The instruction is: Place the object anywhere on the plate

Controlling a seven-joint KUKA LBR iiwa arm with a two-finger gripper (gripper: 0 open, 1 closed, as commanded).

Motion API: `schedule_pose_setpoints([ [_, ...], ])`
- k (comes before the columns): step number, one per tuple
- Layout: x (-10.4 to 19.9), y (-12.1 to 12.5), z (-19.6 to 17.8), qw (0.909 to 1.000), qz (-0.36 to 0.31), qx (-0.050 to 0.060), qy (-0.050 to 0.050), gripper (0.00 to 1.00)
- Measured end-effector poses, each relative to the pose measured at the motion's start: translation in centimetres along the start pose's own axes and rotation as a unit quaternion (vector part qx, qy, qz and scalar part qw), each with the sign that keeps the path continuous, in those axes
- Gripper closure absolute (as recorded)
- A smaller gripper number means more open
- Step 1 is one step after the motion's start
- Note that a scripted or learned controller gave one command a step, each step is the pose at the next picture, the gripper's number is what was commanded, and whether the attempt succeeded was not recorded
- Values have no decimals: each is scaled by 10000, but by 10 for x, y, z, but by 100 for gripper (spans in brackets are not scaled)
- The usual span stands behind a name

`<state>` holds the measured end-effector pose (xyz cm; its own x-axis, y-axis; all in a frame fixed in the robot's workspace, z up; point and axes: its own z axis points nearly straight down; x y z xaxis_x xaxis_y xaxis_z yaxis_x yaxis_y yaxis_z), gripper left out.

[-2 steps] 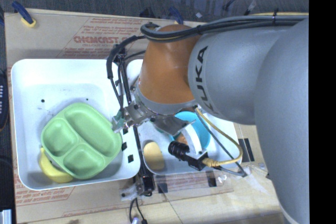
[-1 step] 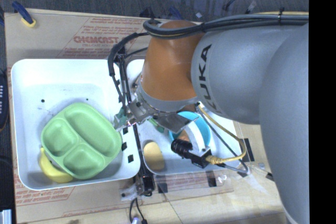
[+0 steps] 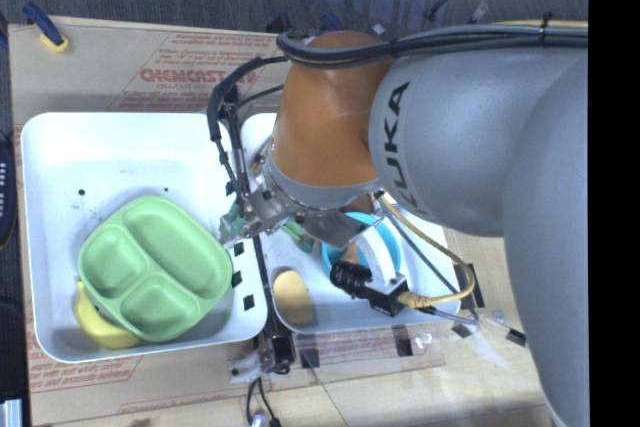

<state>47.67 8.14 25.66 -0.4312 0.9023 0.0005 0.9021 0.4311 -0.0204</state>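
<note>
The green divided plate (image 3: 155, 267) lies in the left white bin (image 3: 60, 165), toward its 5 o'clock corner, resting partly on a yellow object (image 3: 100, 327) that pokes out at the plate's 7 o'clock. The grey arm (image 3: 470, 135) with its orange band (image 3: 325, 110) hangs over the right bin (image 3: 330, 317), hiding the gripper, so I cannot tell its state. At the wrist's 6 o'clock sits a tan round object (image 3: 291, 294); at its 4 o'clock, something blue (image 3: 385, 250).

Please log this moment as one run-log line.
arm: over right white bin | green divided plastic plate: left white bin, nothing on it | yellow object: under plate edge
</note>
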Motion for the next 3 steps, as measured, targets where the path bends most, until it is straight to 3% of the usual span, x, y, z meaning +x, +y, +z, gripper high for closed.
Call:
schedule_pose_setpoints([
  [3,0,0,-28,9999,-143,84,-5,100],
])
